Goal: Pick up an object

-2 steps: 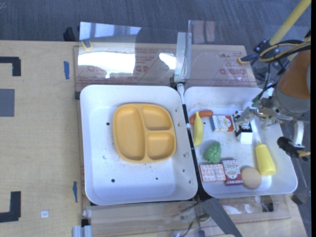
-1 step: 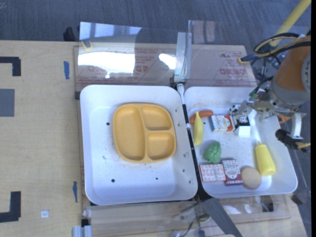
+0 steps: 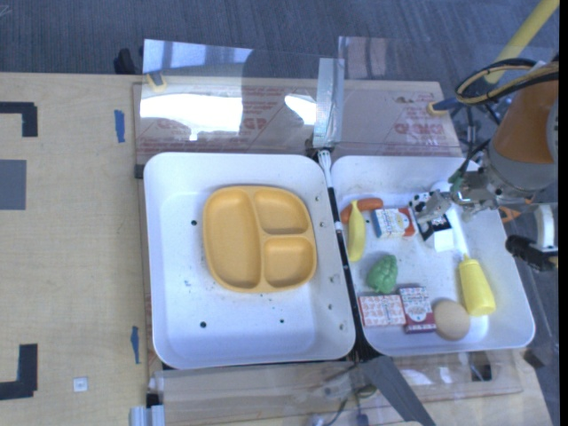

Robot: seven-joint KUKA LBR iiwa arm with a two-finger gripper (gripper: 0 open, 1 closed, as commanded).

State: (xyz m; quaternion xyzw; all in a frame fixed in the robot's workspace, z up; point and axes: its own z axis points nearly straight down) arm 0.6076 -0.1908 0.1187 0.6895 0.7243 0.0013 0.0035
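While the grey arm reaches in from the right, its pincer point(image 3: 435, 209) hangs low over the right-hand white bin point(image 3: 510, 278), just above a small black-and-white carton point(image 3: 438, 230); whether it's spread, I can't tell.

Two white bins point(image 3: 169, 238); one yellow divided plate point(image 3: 259, 237), one banana point(image 3: 356, 231), one broccoli point(image 3: 383, 273), one egg point(image 3: 451, 319), one yellow bottle point(image 3: 476, 286), three small cartons point(image 3: 382, 310)

A light wooden bench point(image 3: 71, 264) with blue tape marks stands on grey carpet point(image 3: 266, 7); clear plastic panels point(image 3: 231, 105), catching glare, rise behind the bins.
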